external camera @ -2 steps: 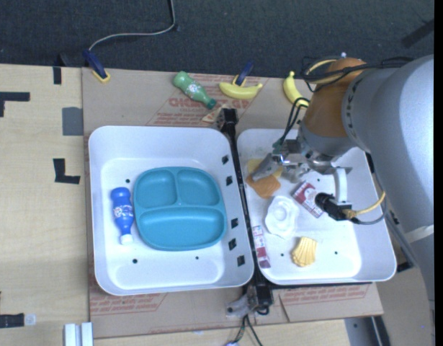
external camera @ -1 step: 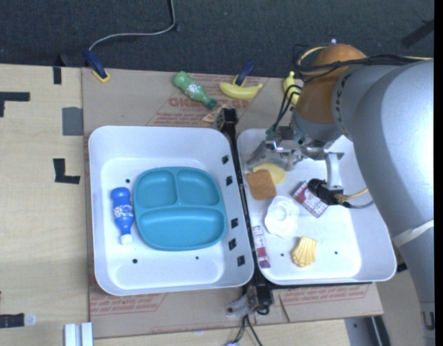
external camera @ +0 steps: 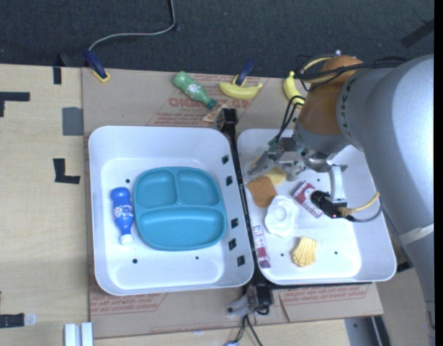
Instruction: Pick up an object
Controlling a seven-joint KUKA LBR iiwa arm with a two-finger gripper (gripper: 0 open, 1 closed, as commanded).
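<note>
The gripper [external camera: 268, 163] hangs low in the right bin [external camera: 365, 254], just above a tan bread-like piece [external camera: 261, 189]; its 2 fingers look parted, perhaps gripping nothing. A white cup [external camera: 281, 216] lies nearby.

I see my grey arm [external camera: 394, 128] reaching in from the right, its orange band [external camera: 325, 107] above the wrist, with the gripper [external camera: 268, 163] angled down and leftward.
</note>
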